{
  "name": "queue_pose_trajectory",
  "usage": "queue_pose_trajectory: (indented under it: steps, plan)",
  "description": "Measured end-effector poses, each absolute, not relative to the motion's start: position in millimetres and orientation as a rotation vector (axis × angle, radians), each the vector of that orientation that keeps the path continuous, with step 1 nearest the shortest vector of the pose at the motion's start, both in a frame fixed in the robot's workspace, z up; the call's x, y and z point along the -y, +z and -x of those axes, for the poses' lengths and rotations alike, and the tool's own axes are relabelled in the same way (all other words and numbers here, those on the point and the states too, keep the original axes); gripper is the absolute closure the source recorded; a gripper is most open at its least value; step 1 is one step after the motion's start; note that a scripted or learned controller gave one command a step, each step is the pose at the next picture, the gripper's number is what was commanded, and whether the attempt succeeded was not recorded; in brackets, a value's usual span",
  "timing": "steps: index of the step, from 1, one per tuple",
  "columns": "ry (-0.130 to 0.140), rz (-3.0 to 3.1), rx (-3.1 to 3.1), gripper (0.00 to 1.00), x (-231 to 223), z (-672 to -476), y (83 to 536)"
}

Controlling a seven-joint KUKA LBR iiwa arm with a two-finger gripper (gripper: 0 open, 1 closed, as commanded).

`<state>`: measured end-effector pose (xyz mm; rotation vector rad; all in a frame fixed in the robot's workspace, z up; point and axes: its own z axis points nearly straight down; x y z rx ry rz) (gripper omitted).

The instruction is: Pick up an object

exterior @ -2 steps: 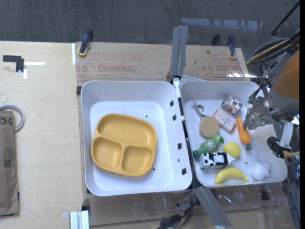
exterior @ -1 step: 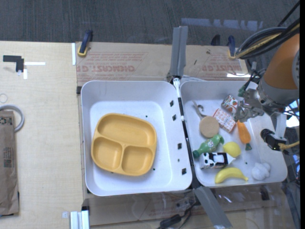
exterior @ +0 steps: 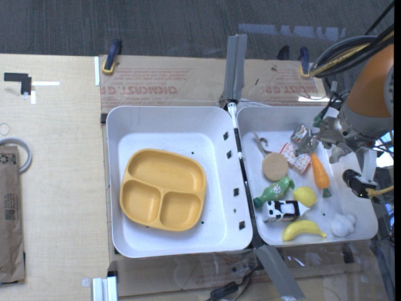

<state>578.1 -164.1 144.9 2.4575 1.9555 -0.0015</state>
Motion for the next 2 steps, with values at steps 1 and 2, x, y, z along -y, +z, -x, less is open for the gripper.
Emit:
queue_pose_trajectory:
  steps: [1,2]
  plan:
    - [-0.004,-2.439,-1.982,0.00,185.9,-537.5,90.6]
    - [-0.005,-2.442,-1.979,1.00,186.3,-537.4,99.3]
